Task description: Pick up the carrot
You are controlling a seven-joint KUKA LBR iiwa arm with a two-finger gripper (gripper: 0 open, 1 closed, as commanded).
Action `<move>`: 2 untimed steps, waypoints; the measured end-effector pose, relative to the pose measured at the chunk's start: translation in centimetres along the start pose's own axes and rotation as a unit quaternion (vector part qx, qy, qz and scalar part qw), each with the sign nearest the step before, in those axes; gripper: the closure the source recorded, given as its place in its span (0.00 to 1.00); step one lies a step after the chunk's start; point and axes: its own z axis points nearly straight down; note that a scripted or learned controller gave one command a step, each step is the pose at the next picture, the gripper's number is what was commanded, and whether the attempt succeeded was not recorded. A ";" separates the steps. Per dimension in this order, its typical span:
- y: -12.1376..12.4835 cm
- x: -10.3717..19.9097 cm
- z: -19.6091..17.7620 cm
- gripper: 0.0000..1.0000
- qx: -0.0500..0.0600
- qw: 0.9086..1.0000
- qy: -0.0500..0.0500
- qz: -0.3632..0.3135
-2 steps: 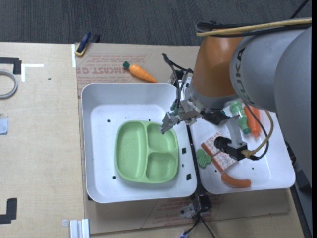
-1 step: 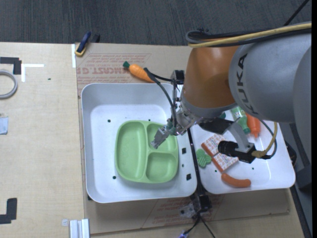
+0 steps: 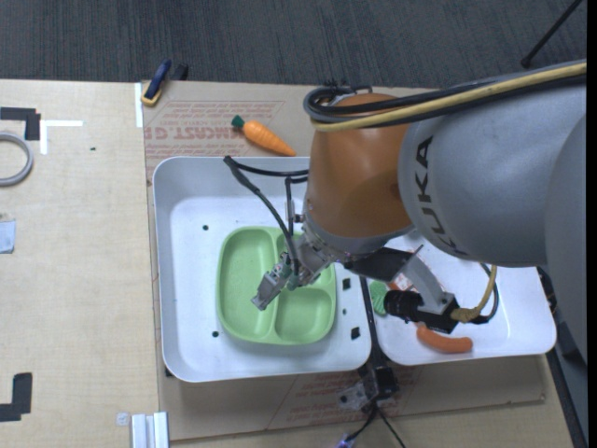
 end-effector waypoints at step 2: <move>9.9 -1.1 13.4 0.00 0.000 0.994 0.000 -0.110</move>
